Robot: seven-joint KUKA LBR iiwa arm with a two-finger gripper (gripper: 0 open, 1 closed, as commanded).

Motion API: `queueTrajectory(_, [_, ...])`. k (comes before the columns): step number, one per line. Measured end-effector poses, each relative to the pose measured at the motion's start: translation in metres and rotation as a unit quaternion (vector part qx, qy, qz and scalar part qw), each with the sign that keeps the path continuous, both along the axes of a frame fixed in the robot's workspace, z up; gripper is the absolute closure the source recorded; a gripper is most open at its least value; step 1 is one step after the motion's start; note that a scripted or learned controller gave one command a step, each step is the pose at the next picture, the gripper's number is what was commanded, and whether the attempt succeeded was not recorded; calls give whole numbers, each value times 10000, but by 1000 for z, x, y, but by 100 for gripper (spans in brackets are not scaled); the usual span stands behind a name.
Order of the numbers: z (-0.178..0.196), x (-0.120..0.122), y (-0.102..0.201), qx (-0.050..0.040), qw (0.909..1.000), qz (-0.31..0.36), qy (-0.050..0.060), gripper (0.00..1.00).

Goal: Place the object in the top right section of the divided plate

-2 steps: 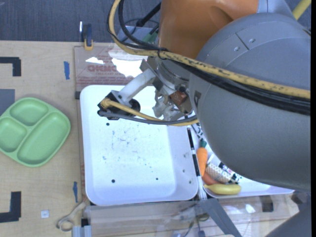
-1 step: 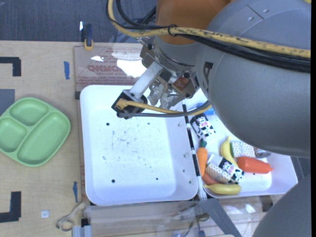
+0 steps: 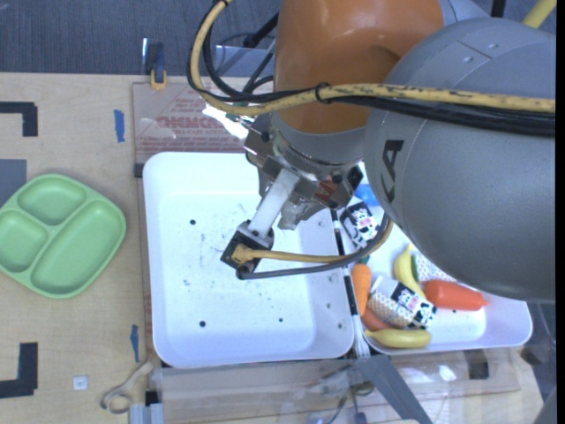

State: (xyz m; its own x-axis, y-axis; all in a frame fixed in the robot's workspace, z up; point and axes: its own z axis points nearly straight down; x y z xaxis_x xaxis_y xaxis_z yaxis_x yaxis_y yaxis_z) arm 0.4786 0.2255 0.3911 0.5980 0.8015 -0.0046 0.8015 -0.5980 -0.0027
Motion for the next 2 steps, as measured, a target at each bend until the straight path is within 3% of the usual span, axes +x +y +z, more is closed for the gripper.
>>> queueTrajectory(1, [-174,0,0,6,9992,410,1,100])
queueTrajectory(2, [-254,92,-2,7,9938,1110,-11,100])
